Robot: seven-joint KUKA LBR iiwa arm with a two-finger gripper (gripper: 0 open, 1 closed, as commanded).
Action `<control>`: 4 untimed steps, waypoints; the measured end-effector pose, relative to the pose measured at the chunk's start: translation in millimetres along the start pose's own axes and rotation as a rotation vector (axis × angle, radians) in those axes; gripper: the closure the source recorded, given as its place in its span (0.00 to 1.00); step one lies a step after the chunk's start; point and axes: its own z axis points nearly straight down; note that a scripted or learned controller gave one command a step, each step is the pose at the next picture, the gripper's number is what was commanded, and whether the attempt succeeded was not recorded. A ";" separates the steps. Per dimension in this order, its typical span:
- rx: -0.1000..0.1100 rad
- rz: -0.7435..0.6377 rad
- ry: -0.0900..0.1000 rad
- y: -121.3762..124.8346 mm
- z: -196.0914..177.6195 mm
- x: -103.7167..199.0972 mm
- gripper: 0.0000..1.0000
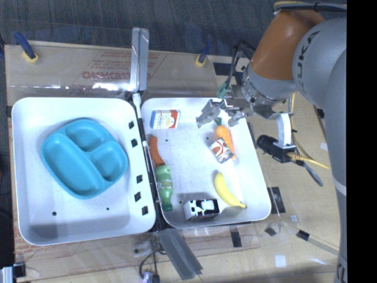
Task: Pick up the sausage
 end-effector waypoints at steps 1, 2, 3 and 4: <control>0.003 0.027 -0.001 -5.4 64.1 73.1 0.00; 0.002 0.013 -0.001 -16.6 63.6 138.7 0.00; 0.003 0.035 0.000 -24.4 63.7 108.6 0.00; -0.001 0.030 -0.001 -14.2 63.0 130.5 0.00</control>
